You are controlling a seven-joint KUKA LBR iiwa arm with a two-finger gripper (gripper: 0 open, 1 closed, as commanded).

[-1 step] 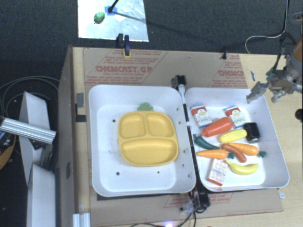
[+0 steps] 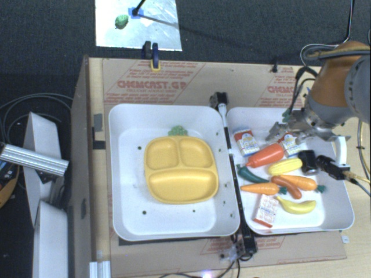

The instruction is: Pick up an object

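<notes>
On my screen I see two white bins: the left bin [image 2: 124, 172] and the right bin [image 2: 339, 210]. In the left bin lies a yellow divided plate [image 2: 180, 169], and a small green piece [image 2: 178, 131] is at its far edge. In the right bin I see an orange-red carrot [image 2: 266, 154], a yellow corn [image 2: 285, 166], a yellow banana [image 2: 297, 206] and red-and-white packets [image 2: 266, 209]. The bench [image 2: 174, 80] is brown cardboard with red print. The arm [image 2: 339, 88] is grey and orange.

Yellow divided plate [image 2: 180, 169] in left white bin [image 2: 128, 213], small green item [image 2: 178, 131] just behind it, cardboard sheet [image 2: 174, 83] beneath
</notes>
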